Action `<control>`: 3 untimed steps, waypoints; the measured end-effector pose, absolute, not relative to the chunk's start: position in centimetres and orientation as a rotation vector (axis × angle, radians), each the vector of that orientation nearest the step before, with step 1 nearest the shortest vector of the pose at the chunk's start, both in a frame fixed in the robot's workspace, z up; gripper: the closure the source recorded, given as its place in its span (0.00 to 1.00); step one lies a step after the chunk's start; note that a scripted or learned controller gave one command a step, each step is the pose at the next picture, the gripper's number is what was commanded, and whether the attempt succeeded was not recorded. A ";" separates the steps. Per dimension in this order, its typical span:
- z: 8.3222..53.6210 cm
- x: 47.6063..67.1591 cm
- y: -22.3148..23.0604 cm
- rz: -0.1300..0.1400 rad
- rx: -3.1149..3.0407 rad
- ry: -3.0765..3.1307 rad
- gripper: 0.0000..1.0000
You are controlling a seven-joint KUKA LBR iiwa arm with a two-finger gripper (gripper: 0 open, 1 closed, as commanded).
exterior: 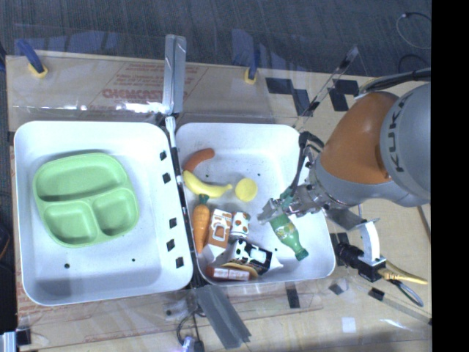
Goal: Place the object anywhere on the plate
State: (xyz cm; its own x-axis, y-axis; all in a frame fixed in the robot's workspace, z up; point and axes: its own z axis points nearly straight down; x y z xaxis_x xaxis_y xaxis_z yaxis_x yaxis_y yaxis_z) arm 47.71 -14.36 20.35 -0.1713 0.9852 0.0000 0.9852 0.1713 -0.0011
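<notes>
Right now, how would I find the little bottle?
Look in the right bin, the one full of toy food. Near its right wall, beside the gripper, lies the bottle. It is the one clear green thing there, with a yellow label.

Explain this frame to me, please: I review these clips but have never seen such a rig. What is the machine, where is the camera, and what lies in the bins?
One camera looks down at a slant on two white bins. The grey and orange arm reaching in from the right is a robot; its gripper hangs low over the right bin, by a green bottle. I cannot tell whether it holds anything. That bin also holds a banana, a carrot, a sausage, a small yellow ball and some small printed cartons. The left bin holds a green divided plate, where the object should go.
</notes>
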 end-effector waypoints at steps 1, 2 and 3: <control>21.2 52.9 -6.8 0.001 -1.821 -2.558 1.00; 19.1 48.5 -9.0 0.002 -1.449 -2.783 1.00; 28.1 47.8 -7.0 -0.001 -1.630 -2.687 1.00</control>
